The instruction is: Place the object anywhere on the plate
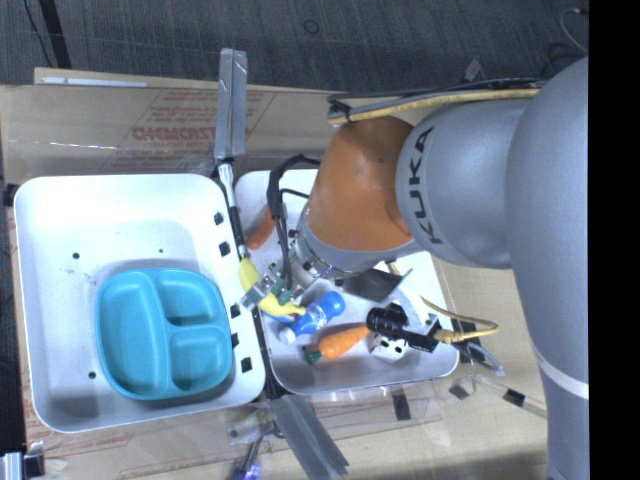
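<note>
A light blue plate with three compartments lies in the left bin, towards its front. My gripper is low in the right bin, close to the wall between the two bins. Right beside it lie a yellow piece and a blue-and-white object. Just in front of those rests an orange carrot. The wrist and arm hide most of the right bin.
Another orange item shows at the right bin's back left, under the arm. A small white piece sits near the carrot. Brown cardboard lies behind the bins.
</note>
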Tool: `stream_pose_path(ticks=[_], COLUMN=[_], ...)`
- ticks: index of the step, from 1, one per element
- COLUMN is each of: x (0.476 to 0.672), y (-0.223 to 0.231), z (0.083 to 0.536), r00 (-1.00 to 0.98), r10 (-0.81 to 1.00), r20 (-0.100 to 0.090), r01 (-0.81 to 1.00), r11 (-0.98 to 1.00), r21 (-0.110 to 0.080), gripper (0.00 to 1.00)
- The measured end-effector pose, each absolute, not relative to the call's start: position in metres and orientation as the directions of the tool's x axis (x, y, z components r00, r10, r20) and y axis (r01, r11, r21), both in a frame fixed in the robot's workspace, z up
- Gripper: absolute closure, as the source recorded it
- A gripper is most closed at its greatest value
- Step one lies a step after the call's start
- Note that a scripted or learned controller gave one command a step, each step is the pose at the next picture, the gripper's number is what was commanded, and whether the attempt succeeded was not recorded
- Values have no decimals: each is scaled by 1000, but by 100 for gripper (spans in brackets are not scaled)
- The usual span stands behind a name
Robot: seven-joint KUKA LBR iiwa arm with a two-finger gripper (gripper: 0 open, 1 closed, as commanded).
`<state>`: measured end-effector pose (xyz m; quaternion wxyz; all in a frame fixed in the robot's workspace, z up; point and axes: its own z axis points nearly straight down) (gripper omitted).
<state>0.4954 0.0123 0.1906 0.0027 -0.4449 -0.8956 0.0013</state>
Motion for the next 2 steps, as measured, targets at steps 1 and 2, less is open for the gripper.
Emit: stream_pose_path(ticks=[1, 2], x=[478, 479], y=[76, 75], z=[190, 190], r00=[-636, -635], r10=[772, 772], r20=[3, 3], r01=[772, 772], r11=[636, 635], r21=[-5, -5], gripper=[100, 0])
